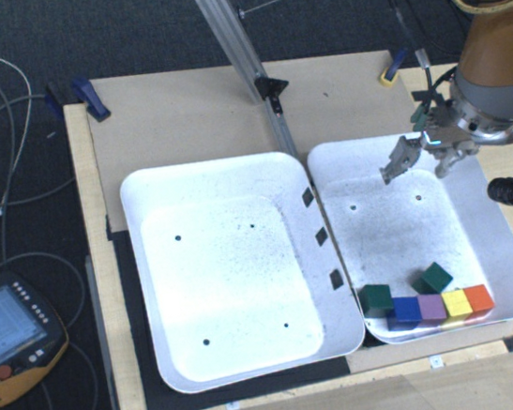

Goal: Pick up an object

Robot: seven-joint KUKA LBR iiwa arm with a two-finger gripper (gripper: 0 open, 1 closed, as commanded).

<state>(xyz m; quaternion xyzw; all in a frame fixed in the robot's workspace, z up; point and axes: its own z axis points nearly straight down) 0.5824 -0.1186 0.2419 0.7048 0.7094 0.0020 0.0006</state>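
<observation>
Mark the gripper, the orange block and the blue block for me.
gripper [418, 160]: camera view, midway between its fingertips.
orange block [478, 297]: camera view, its top face.
blue block [407, 309]: camera view, its top face.

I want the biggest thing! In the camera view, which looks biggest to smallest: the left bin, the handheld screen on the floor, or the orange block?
1. Left bin, by far the largest.
2. Handheld screen.
3. Orange block, smallest. The screen sits off the bench, so its true size may differ.
</observation>
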